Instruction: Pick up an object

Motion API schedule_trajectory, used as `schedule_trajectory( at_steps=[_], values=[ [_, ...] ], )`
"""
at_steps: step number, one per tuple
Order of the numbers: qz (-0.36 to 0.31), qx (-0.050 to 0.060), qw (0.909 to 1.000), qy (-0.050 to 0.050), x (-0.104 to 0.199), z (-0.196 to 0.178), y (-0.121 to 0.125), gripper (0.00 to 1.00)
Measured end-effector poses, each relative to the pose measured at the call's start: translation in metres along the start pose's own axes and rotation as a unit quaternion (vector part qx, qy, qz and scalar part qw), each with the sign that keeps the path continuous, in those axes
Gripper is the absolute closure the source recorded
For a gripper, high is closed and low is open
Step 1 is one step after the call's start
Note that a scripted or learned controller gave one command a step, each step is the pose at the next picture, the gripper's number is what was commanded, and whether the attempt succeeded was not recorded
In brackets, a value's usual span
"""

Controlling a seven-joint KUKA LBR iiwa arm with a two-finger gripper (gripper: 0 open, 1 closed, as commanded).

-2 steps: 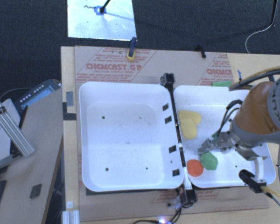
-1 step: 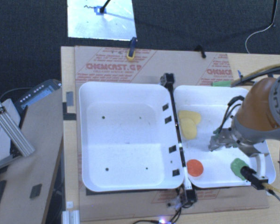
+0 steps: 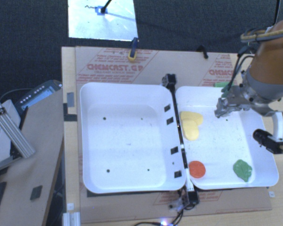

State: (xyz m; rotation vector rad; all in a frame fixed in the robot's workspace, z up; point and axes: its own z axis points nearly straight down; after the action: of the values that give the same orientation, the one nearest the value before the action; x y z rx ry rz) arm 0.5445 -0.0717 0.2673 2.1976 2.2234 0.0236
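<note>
Yellow piece (image 3: 191, 125), orange disc (image 3: 196, 169), green lump (image 3: 243, 169) lie in right bin (image 3: 217, 182).

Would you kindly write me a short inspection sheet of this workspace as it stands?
Surface: two shallow white bins, left bin and right bin, on a cardboard sheet.
Job's things: in the right bin, a yellow piece by the divider, an orange disc near the front, a green lump at front right.
Clutter: yellow clip behind the left bin.
Grippers: gripper above the right bin's rear; jaws unclear.
Cables: dark cable along the arm.
Surroundings: dark carpet, shiny panel.
</note>
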Motion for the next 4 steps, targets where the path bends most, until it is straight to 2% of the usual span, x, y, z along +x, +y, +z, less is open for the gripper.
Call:
schedule_trajectory(
  at_steps=[1, 2, 3, 4],
  values=[
    [-0.002, 0.005, 1.0000, 0.002, 0.086, -0.076, -0.016, 1.00],
    [0.000, 0.007, 1.0000, 0.002, 0.153, -0.130, -0.017, 1.00],
    [-0.003, 0.008, 1.0000, 0.003, 0.268, -0.174, -0.038, 1.00],
    [0.002, 0.017, 0.9999, -0.002, 0.308, 0.004, -0.037, 1.00]
  ],
)
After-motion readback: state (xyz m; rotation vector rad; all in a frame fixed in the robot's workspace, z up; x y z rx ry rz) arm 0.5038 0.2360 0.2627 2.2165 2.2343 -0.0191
